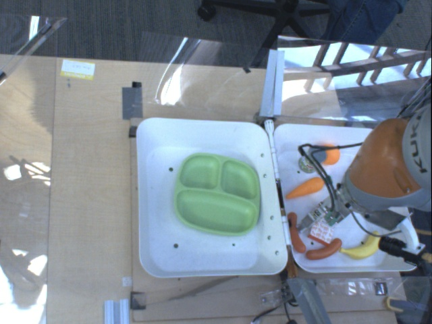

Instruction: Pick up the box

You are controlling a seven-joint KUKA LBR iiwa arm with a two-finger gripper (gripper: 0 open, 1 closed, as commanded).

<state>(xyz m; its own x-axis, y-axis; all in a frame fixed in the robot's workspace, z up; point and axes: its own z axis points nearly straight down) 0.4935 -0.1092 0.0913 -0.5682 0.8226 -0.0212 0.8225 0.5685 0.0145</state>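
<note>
Down in the right bin (287, 140), I see the gripper (325, 216) lowered right over the box (321, 232), a small red-and-white carton lying near the bin's front. I cannot tell from this slant whether the fingers are open or closed, or whether they touch the box at all; the wrist hardware hides their tips. The box appears to lie on the bin floor, so I judge the pick not yet done: the grasp and the lift both remain.

Around the box lie two sausages (322, 250), one just in front of it and one to its left, a banana (360, 248) to the right, and a carrot (305, 187) behind. An orange (329, 155) sits farther back beside a looping black cable.

My arm (385, 164) reaches in from the right, its orange band bulking over the bin, the wrist angled down and leftward toward the box. Over in the left bin (152, 201) rests a green tray (217, 193), well apart from the work.
</note>
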